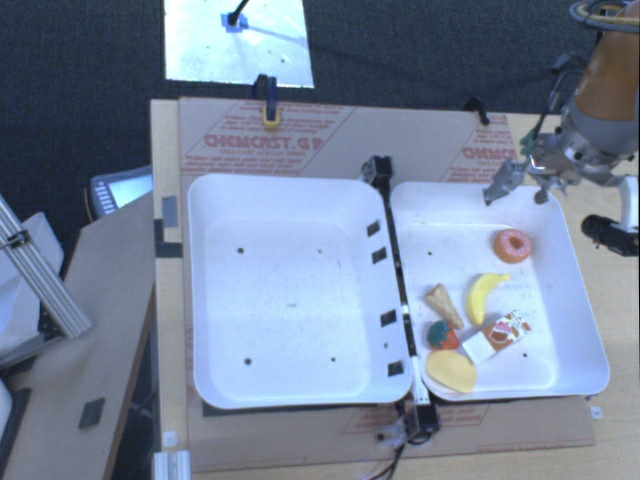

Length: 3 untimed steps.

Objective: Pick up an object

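The right bin (pixel 560 258) holds several small items in its near half: a pink doughnut (pixel 513 245), a yellow banana (pixel 485 295), a tan cone-shaped piece (pixel 444 305), a red and green strawberry-like piece (pixel 443 335), a red and white packet (pixel 500 334) and a flat yellow piece (pixel 451 371). My gripper (pixel 520 184) hangs over the far right corner of this bin, above and behind the doughnut. Its two grey fingers (pixel 497 188) are spread apart, and nothing sits between them.
The left bin (pixel 290 288) lies beside the right one, joined by a black divider strip (pixel 392 278). Both rest on a cardboard sheet (pixel 300 138). A yellow clamp (pixel 270 103) sits at the back edge. The arm's orange band (pixel 610 78) rises at the right.
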Available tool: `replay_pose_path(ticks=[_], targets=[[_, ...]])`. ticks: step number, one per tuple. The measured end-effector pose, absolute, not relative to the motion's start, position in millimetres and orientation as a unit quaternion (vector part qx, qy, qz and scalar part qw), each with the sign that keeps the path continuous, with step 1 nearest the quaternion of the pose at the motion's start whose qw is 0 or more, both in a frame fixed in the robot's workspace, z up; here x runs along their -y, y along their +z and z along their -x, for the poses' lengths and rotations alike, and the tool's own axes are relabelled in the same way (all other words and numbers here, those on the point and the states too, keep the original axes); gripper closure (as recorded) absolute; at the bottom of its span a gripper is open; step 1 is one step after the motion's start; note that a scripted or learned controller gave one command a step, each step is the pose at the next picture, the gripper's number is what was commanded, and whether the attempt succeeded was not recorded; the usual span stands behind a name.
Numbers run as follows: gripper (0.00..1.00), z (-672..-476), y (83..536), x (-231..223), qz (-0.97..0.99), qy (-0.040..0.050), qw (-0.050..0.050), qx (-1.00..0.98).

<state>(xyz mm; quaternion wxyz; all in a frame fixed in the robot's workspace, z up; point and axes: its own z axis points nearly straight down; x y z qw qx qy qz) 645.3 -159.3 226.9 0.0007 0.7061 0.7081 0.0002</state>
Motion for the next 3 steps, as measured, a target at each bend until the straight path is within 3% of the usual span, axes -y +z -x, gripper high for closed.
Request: replay_pose_path(ticks=[1,2,3], targets=[[0.0,-583.8,298,135,-0.706,0.0005,0.0,-0.709],[0.0,-514.5,297,131,-0.707,-0.0003,-0.001,-0.707],[0.0,-485.4,236,126,-0.707,-0.0008,-0.002,-0.707]])
